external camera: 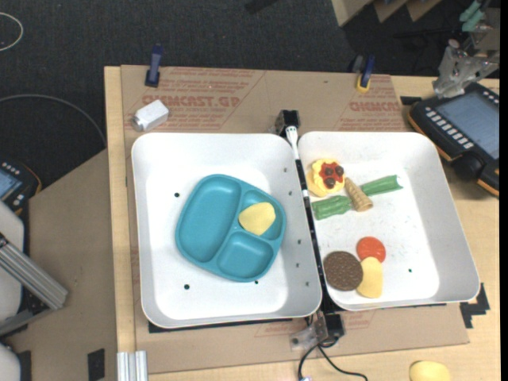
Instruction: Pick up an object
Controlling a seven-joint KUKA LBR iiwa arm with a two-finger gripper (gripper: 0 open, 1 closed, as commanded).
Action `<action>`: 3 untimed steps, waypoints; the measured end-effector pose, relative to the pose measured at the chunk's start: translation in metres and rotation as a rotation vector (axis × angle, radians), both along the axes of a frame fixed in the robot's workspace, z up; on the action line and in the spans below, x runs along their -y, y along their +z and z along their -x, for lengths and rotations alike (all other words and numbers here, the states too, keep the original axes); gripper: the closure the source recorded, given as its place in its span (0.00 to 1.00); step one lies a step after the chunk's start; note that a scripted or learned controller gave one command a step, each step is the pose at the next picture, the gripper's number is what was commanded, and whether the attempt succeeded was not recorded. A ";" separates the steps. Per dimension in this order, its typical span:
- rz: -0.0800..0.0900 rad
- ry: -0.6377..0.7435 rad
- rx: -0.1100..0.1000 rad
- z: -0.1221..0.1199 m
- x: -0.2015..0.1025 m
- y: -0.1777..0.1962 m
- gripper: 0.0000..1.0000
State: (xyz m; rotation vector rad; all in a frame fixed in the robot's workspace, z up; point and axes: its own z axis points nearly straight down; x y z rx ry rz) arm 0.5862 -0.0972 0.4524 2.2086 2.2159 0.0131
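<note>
A smooth teal sectioned plate (226, 228) is seen in the left bin (159, 213), with a rounded yellow piece (258, 218) lying in one compartment. Plastic toy foods, among them a brown disc (343, 269) and a green stalk (381, 186), are scattered in the right bin (429, 228). Both bins are set on a cardboard-covered bench (238, 98) above dark carpet; the claw is not in view.

Robotics lab: teach pendant (468, 125), clamped cardboard (238, 101)

One fixed camera above the bench — looking down (slanted) on both bins (151, 213)
</note>
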 end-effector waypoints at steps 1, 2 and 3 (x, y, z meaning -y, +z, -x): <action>-0.005 0.007 -0.006 0.008 -0.099 0.037 1.00; -0.004 -0.008 -0.022 0.061 -0.038 -0.044 1.00; -0.004 0.002 -0.005 0.066 -0.090 0.035 1.00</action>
